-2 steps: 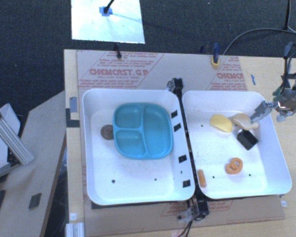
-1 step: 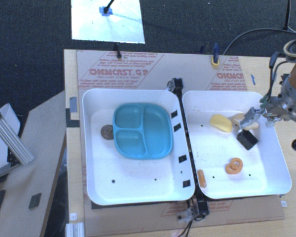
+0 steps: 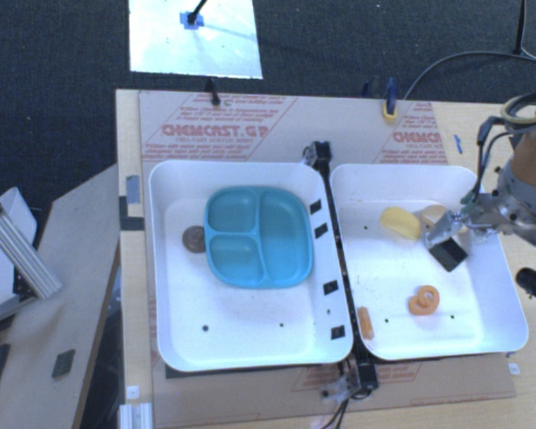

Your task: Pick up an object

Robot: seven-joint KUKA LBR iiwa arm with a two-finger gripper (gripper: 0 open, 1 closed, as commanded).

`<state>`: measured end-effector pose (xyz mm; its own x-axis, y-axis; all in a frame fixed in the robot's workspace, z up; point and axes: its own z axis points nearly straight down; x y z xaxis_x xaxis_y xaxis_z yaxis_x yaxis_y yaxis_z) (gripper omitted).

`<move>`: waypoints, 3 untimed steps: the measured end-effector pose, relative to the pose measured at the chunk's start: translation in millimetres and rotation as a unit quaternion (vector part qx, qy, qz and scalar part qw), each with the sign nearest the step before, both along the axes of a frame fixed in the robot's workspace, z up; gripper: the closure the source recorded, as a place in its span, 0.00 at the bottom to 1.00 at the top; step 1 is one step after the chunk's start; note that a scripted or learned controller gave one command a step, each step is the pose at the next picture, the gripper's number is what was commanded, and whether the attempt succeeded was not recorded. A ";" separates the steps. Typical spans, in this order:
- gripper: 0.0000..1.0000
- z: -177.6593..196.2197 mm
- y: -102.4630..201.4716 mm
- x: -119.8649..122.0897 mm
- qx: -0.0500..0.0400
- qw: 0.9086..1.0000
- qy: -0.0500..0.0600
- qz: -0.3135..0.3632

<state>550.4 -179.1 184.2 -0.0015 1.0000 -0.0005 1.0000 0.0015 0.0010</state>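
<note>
Bench [image 3: 250, 119] under two white bins. Left bin [image 3: 170, 329]: blue divided plate [image 3: 255, 237]. Right bin [image 3: 482, 320]: gripper [image 3: 447, 239], finger state unreadable, beside yellow piece [image 3: 400, 222]; orange ring [image 3: 423, 300] apart. Yellow piece likely light, smooth; pinch across narrow width.

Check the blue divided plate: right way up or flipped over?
Right way up. The blue plate in the left bin shows three recessed compartments with raised dividers facing the camera.
</note>
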 end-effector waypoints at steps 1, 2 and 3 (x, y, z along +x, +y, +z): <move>0.00 -40.9 0.6 2.0 0.000 1.000 0.001 0.000; 1.00 -28.8 0.1 2.9 0.000 1.000 -0.001 0.000; 1.00 19.4 4.0 -4.3 0.000 1.000 -0.001 0.001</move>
